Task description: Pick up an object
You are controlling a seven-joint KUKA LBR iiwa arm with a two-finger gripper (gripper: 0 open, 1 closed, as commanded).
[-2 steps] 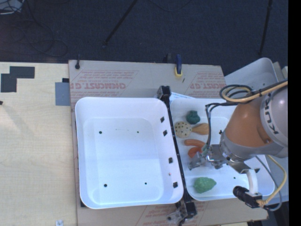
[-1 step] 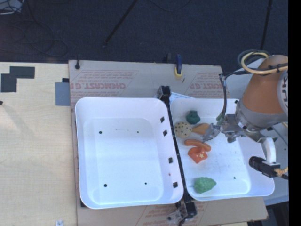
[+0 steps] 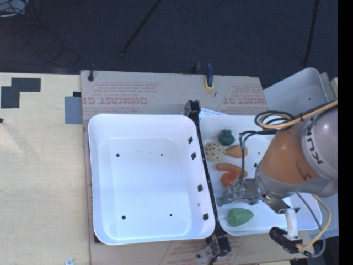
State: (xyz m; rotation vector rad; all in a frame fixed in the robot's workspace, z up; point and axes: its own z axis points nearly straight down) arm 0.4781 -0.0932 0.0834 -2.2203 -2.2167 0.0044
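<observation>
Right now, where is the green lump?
The green lump lies in the right bin, near its front edge, just below the gripper.

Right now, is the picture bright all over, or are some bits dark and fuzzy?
In the camera view, the left bin glows bright white, nearly washed out along its rim; the floor behind the bench is dark with faint cables; the toys by the gripper look soft, so the green lump is a blurry blob; the arm casts shade on the right bin.
</observation>
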